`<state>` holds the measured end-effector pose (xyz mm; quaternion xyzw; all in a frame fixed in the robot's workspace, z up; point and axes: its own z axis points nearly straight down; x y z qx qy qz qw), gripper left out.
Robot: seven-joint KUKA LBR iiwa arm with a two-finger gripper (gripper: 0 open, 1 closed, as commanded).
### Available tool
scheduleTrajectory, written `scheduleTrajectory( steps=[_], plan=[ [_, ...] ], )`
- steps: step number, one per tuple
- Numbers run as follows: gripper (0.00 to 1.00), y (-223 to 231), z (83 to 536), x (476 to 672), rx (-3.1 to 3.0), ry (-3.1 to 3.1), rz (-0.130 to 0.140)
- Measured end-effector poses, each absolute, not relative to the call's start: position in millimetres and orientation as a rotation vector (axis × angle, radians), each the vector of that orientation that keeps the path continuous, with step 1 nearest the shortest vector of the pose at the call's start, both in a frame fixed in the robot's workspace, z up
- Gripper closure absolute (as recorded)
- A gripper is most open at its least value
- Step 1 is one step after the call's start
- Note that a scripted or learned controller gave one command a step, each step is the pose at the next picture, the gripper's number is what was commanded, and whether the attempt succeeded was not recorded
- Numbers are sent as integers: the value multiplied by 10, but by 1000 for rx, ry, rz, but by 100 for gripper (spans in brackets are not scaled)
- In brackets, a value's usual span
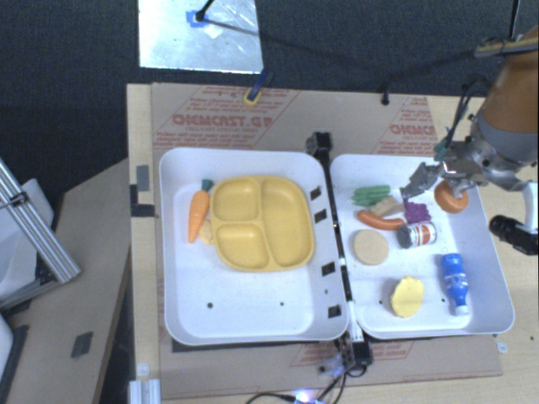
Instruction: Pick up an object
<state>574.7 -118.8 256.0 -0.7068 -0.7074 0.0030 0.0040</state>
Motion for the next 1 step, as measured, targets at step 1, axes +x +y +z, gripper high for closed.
scheduleTrajectory(
  steps=[1],
  plan=[
    [0, -1188, 2622, 5768, -2219, -2226, -1]
  ],
)
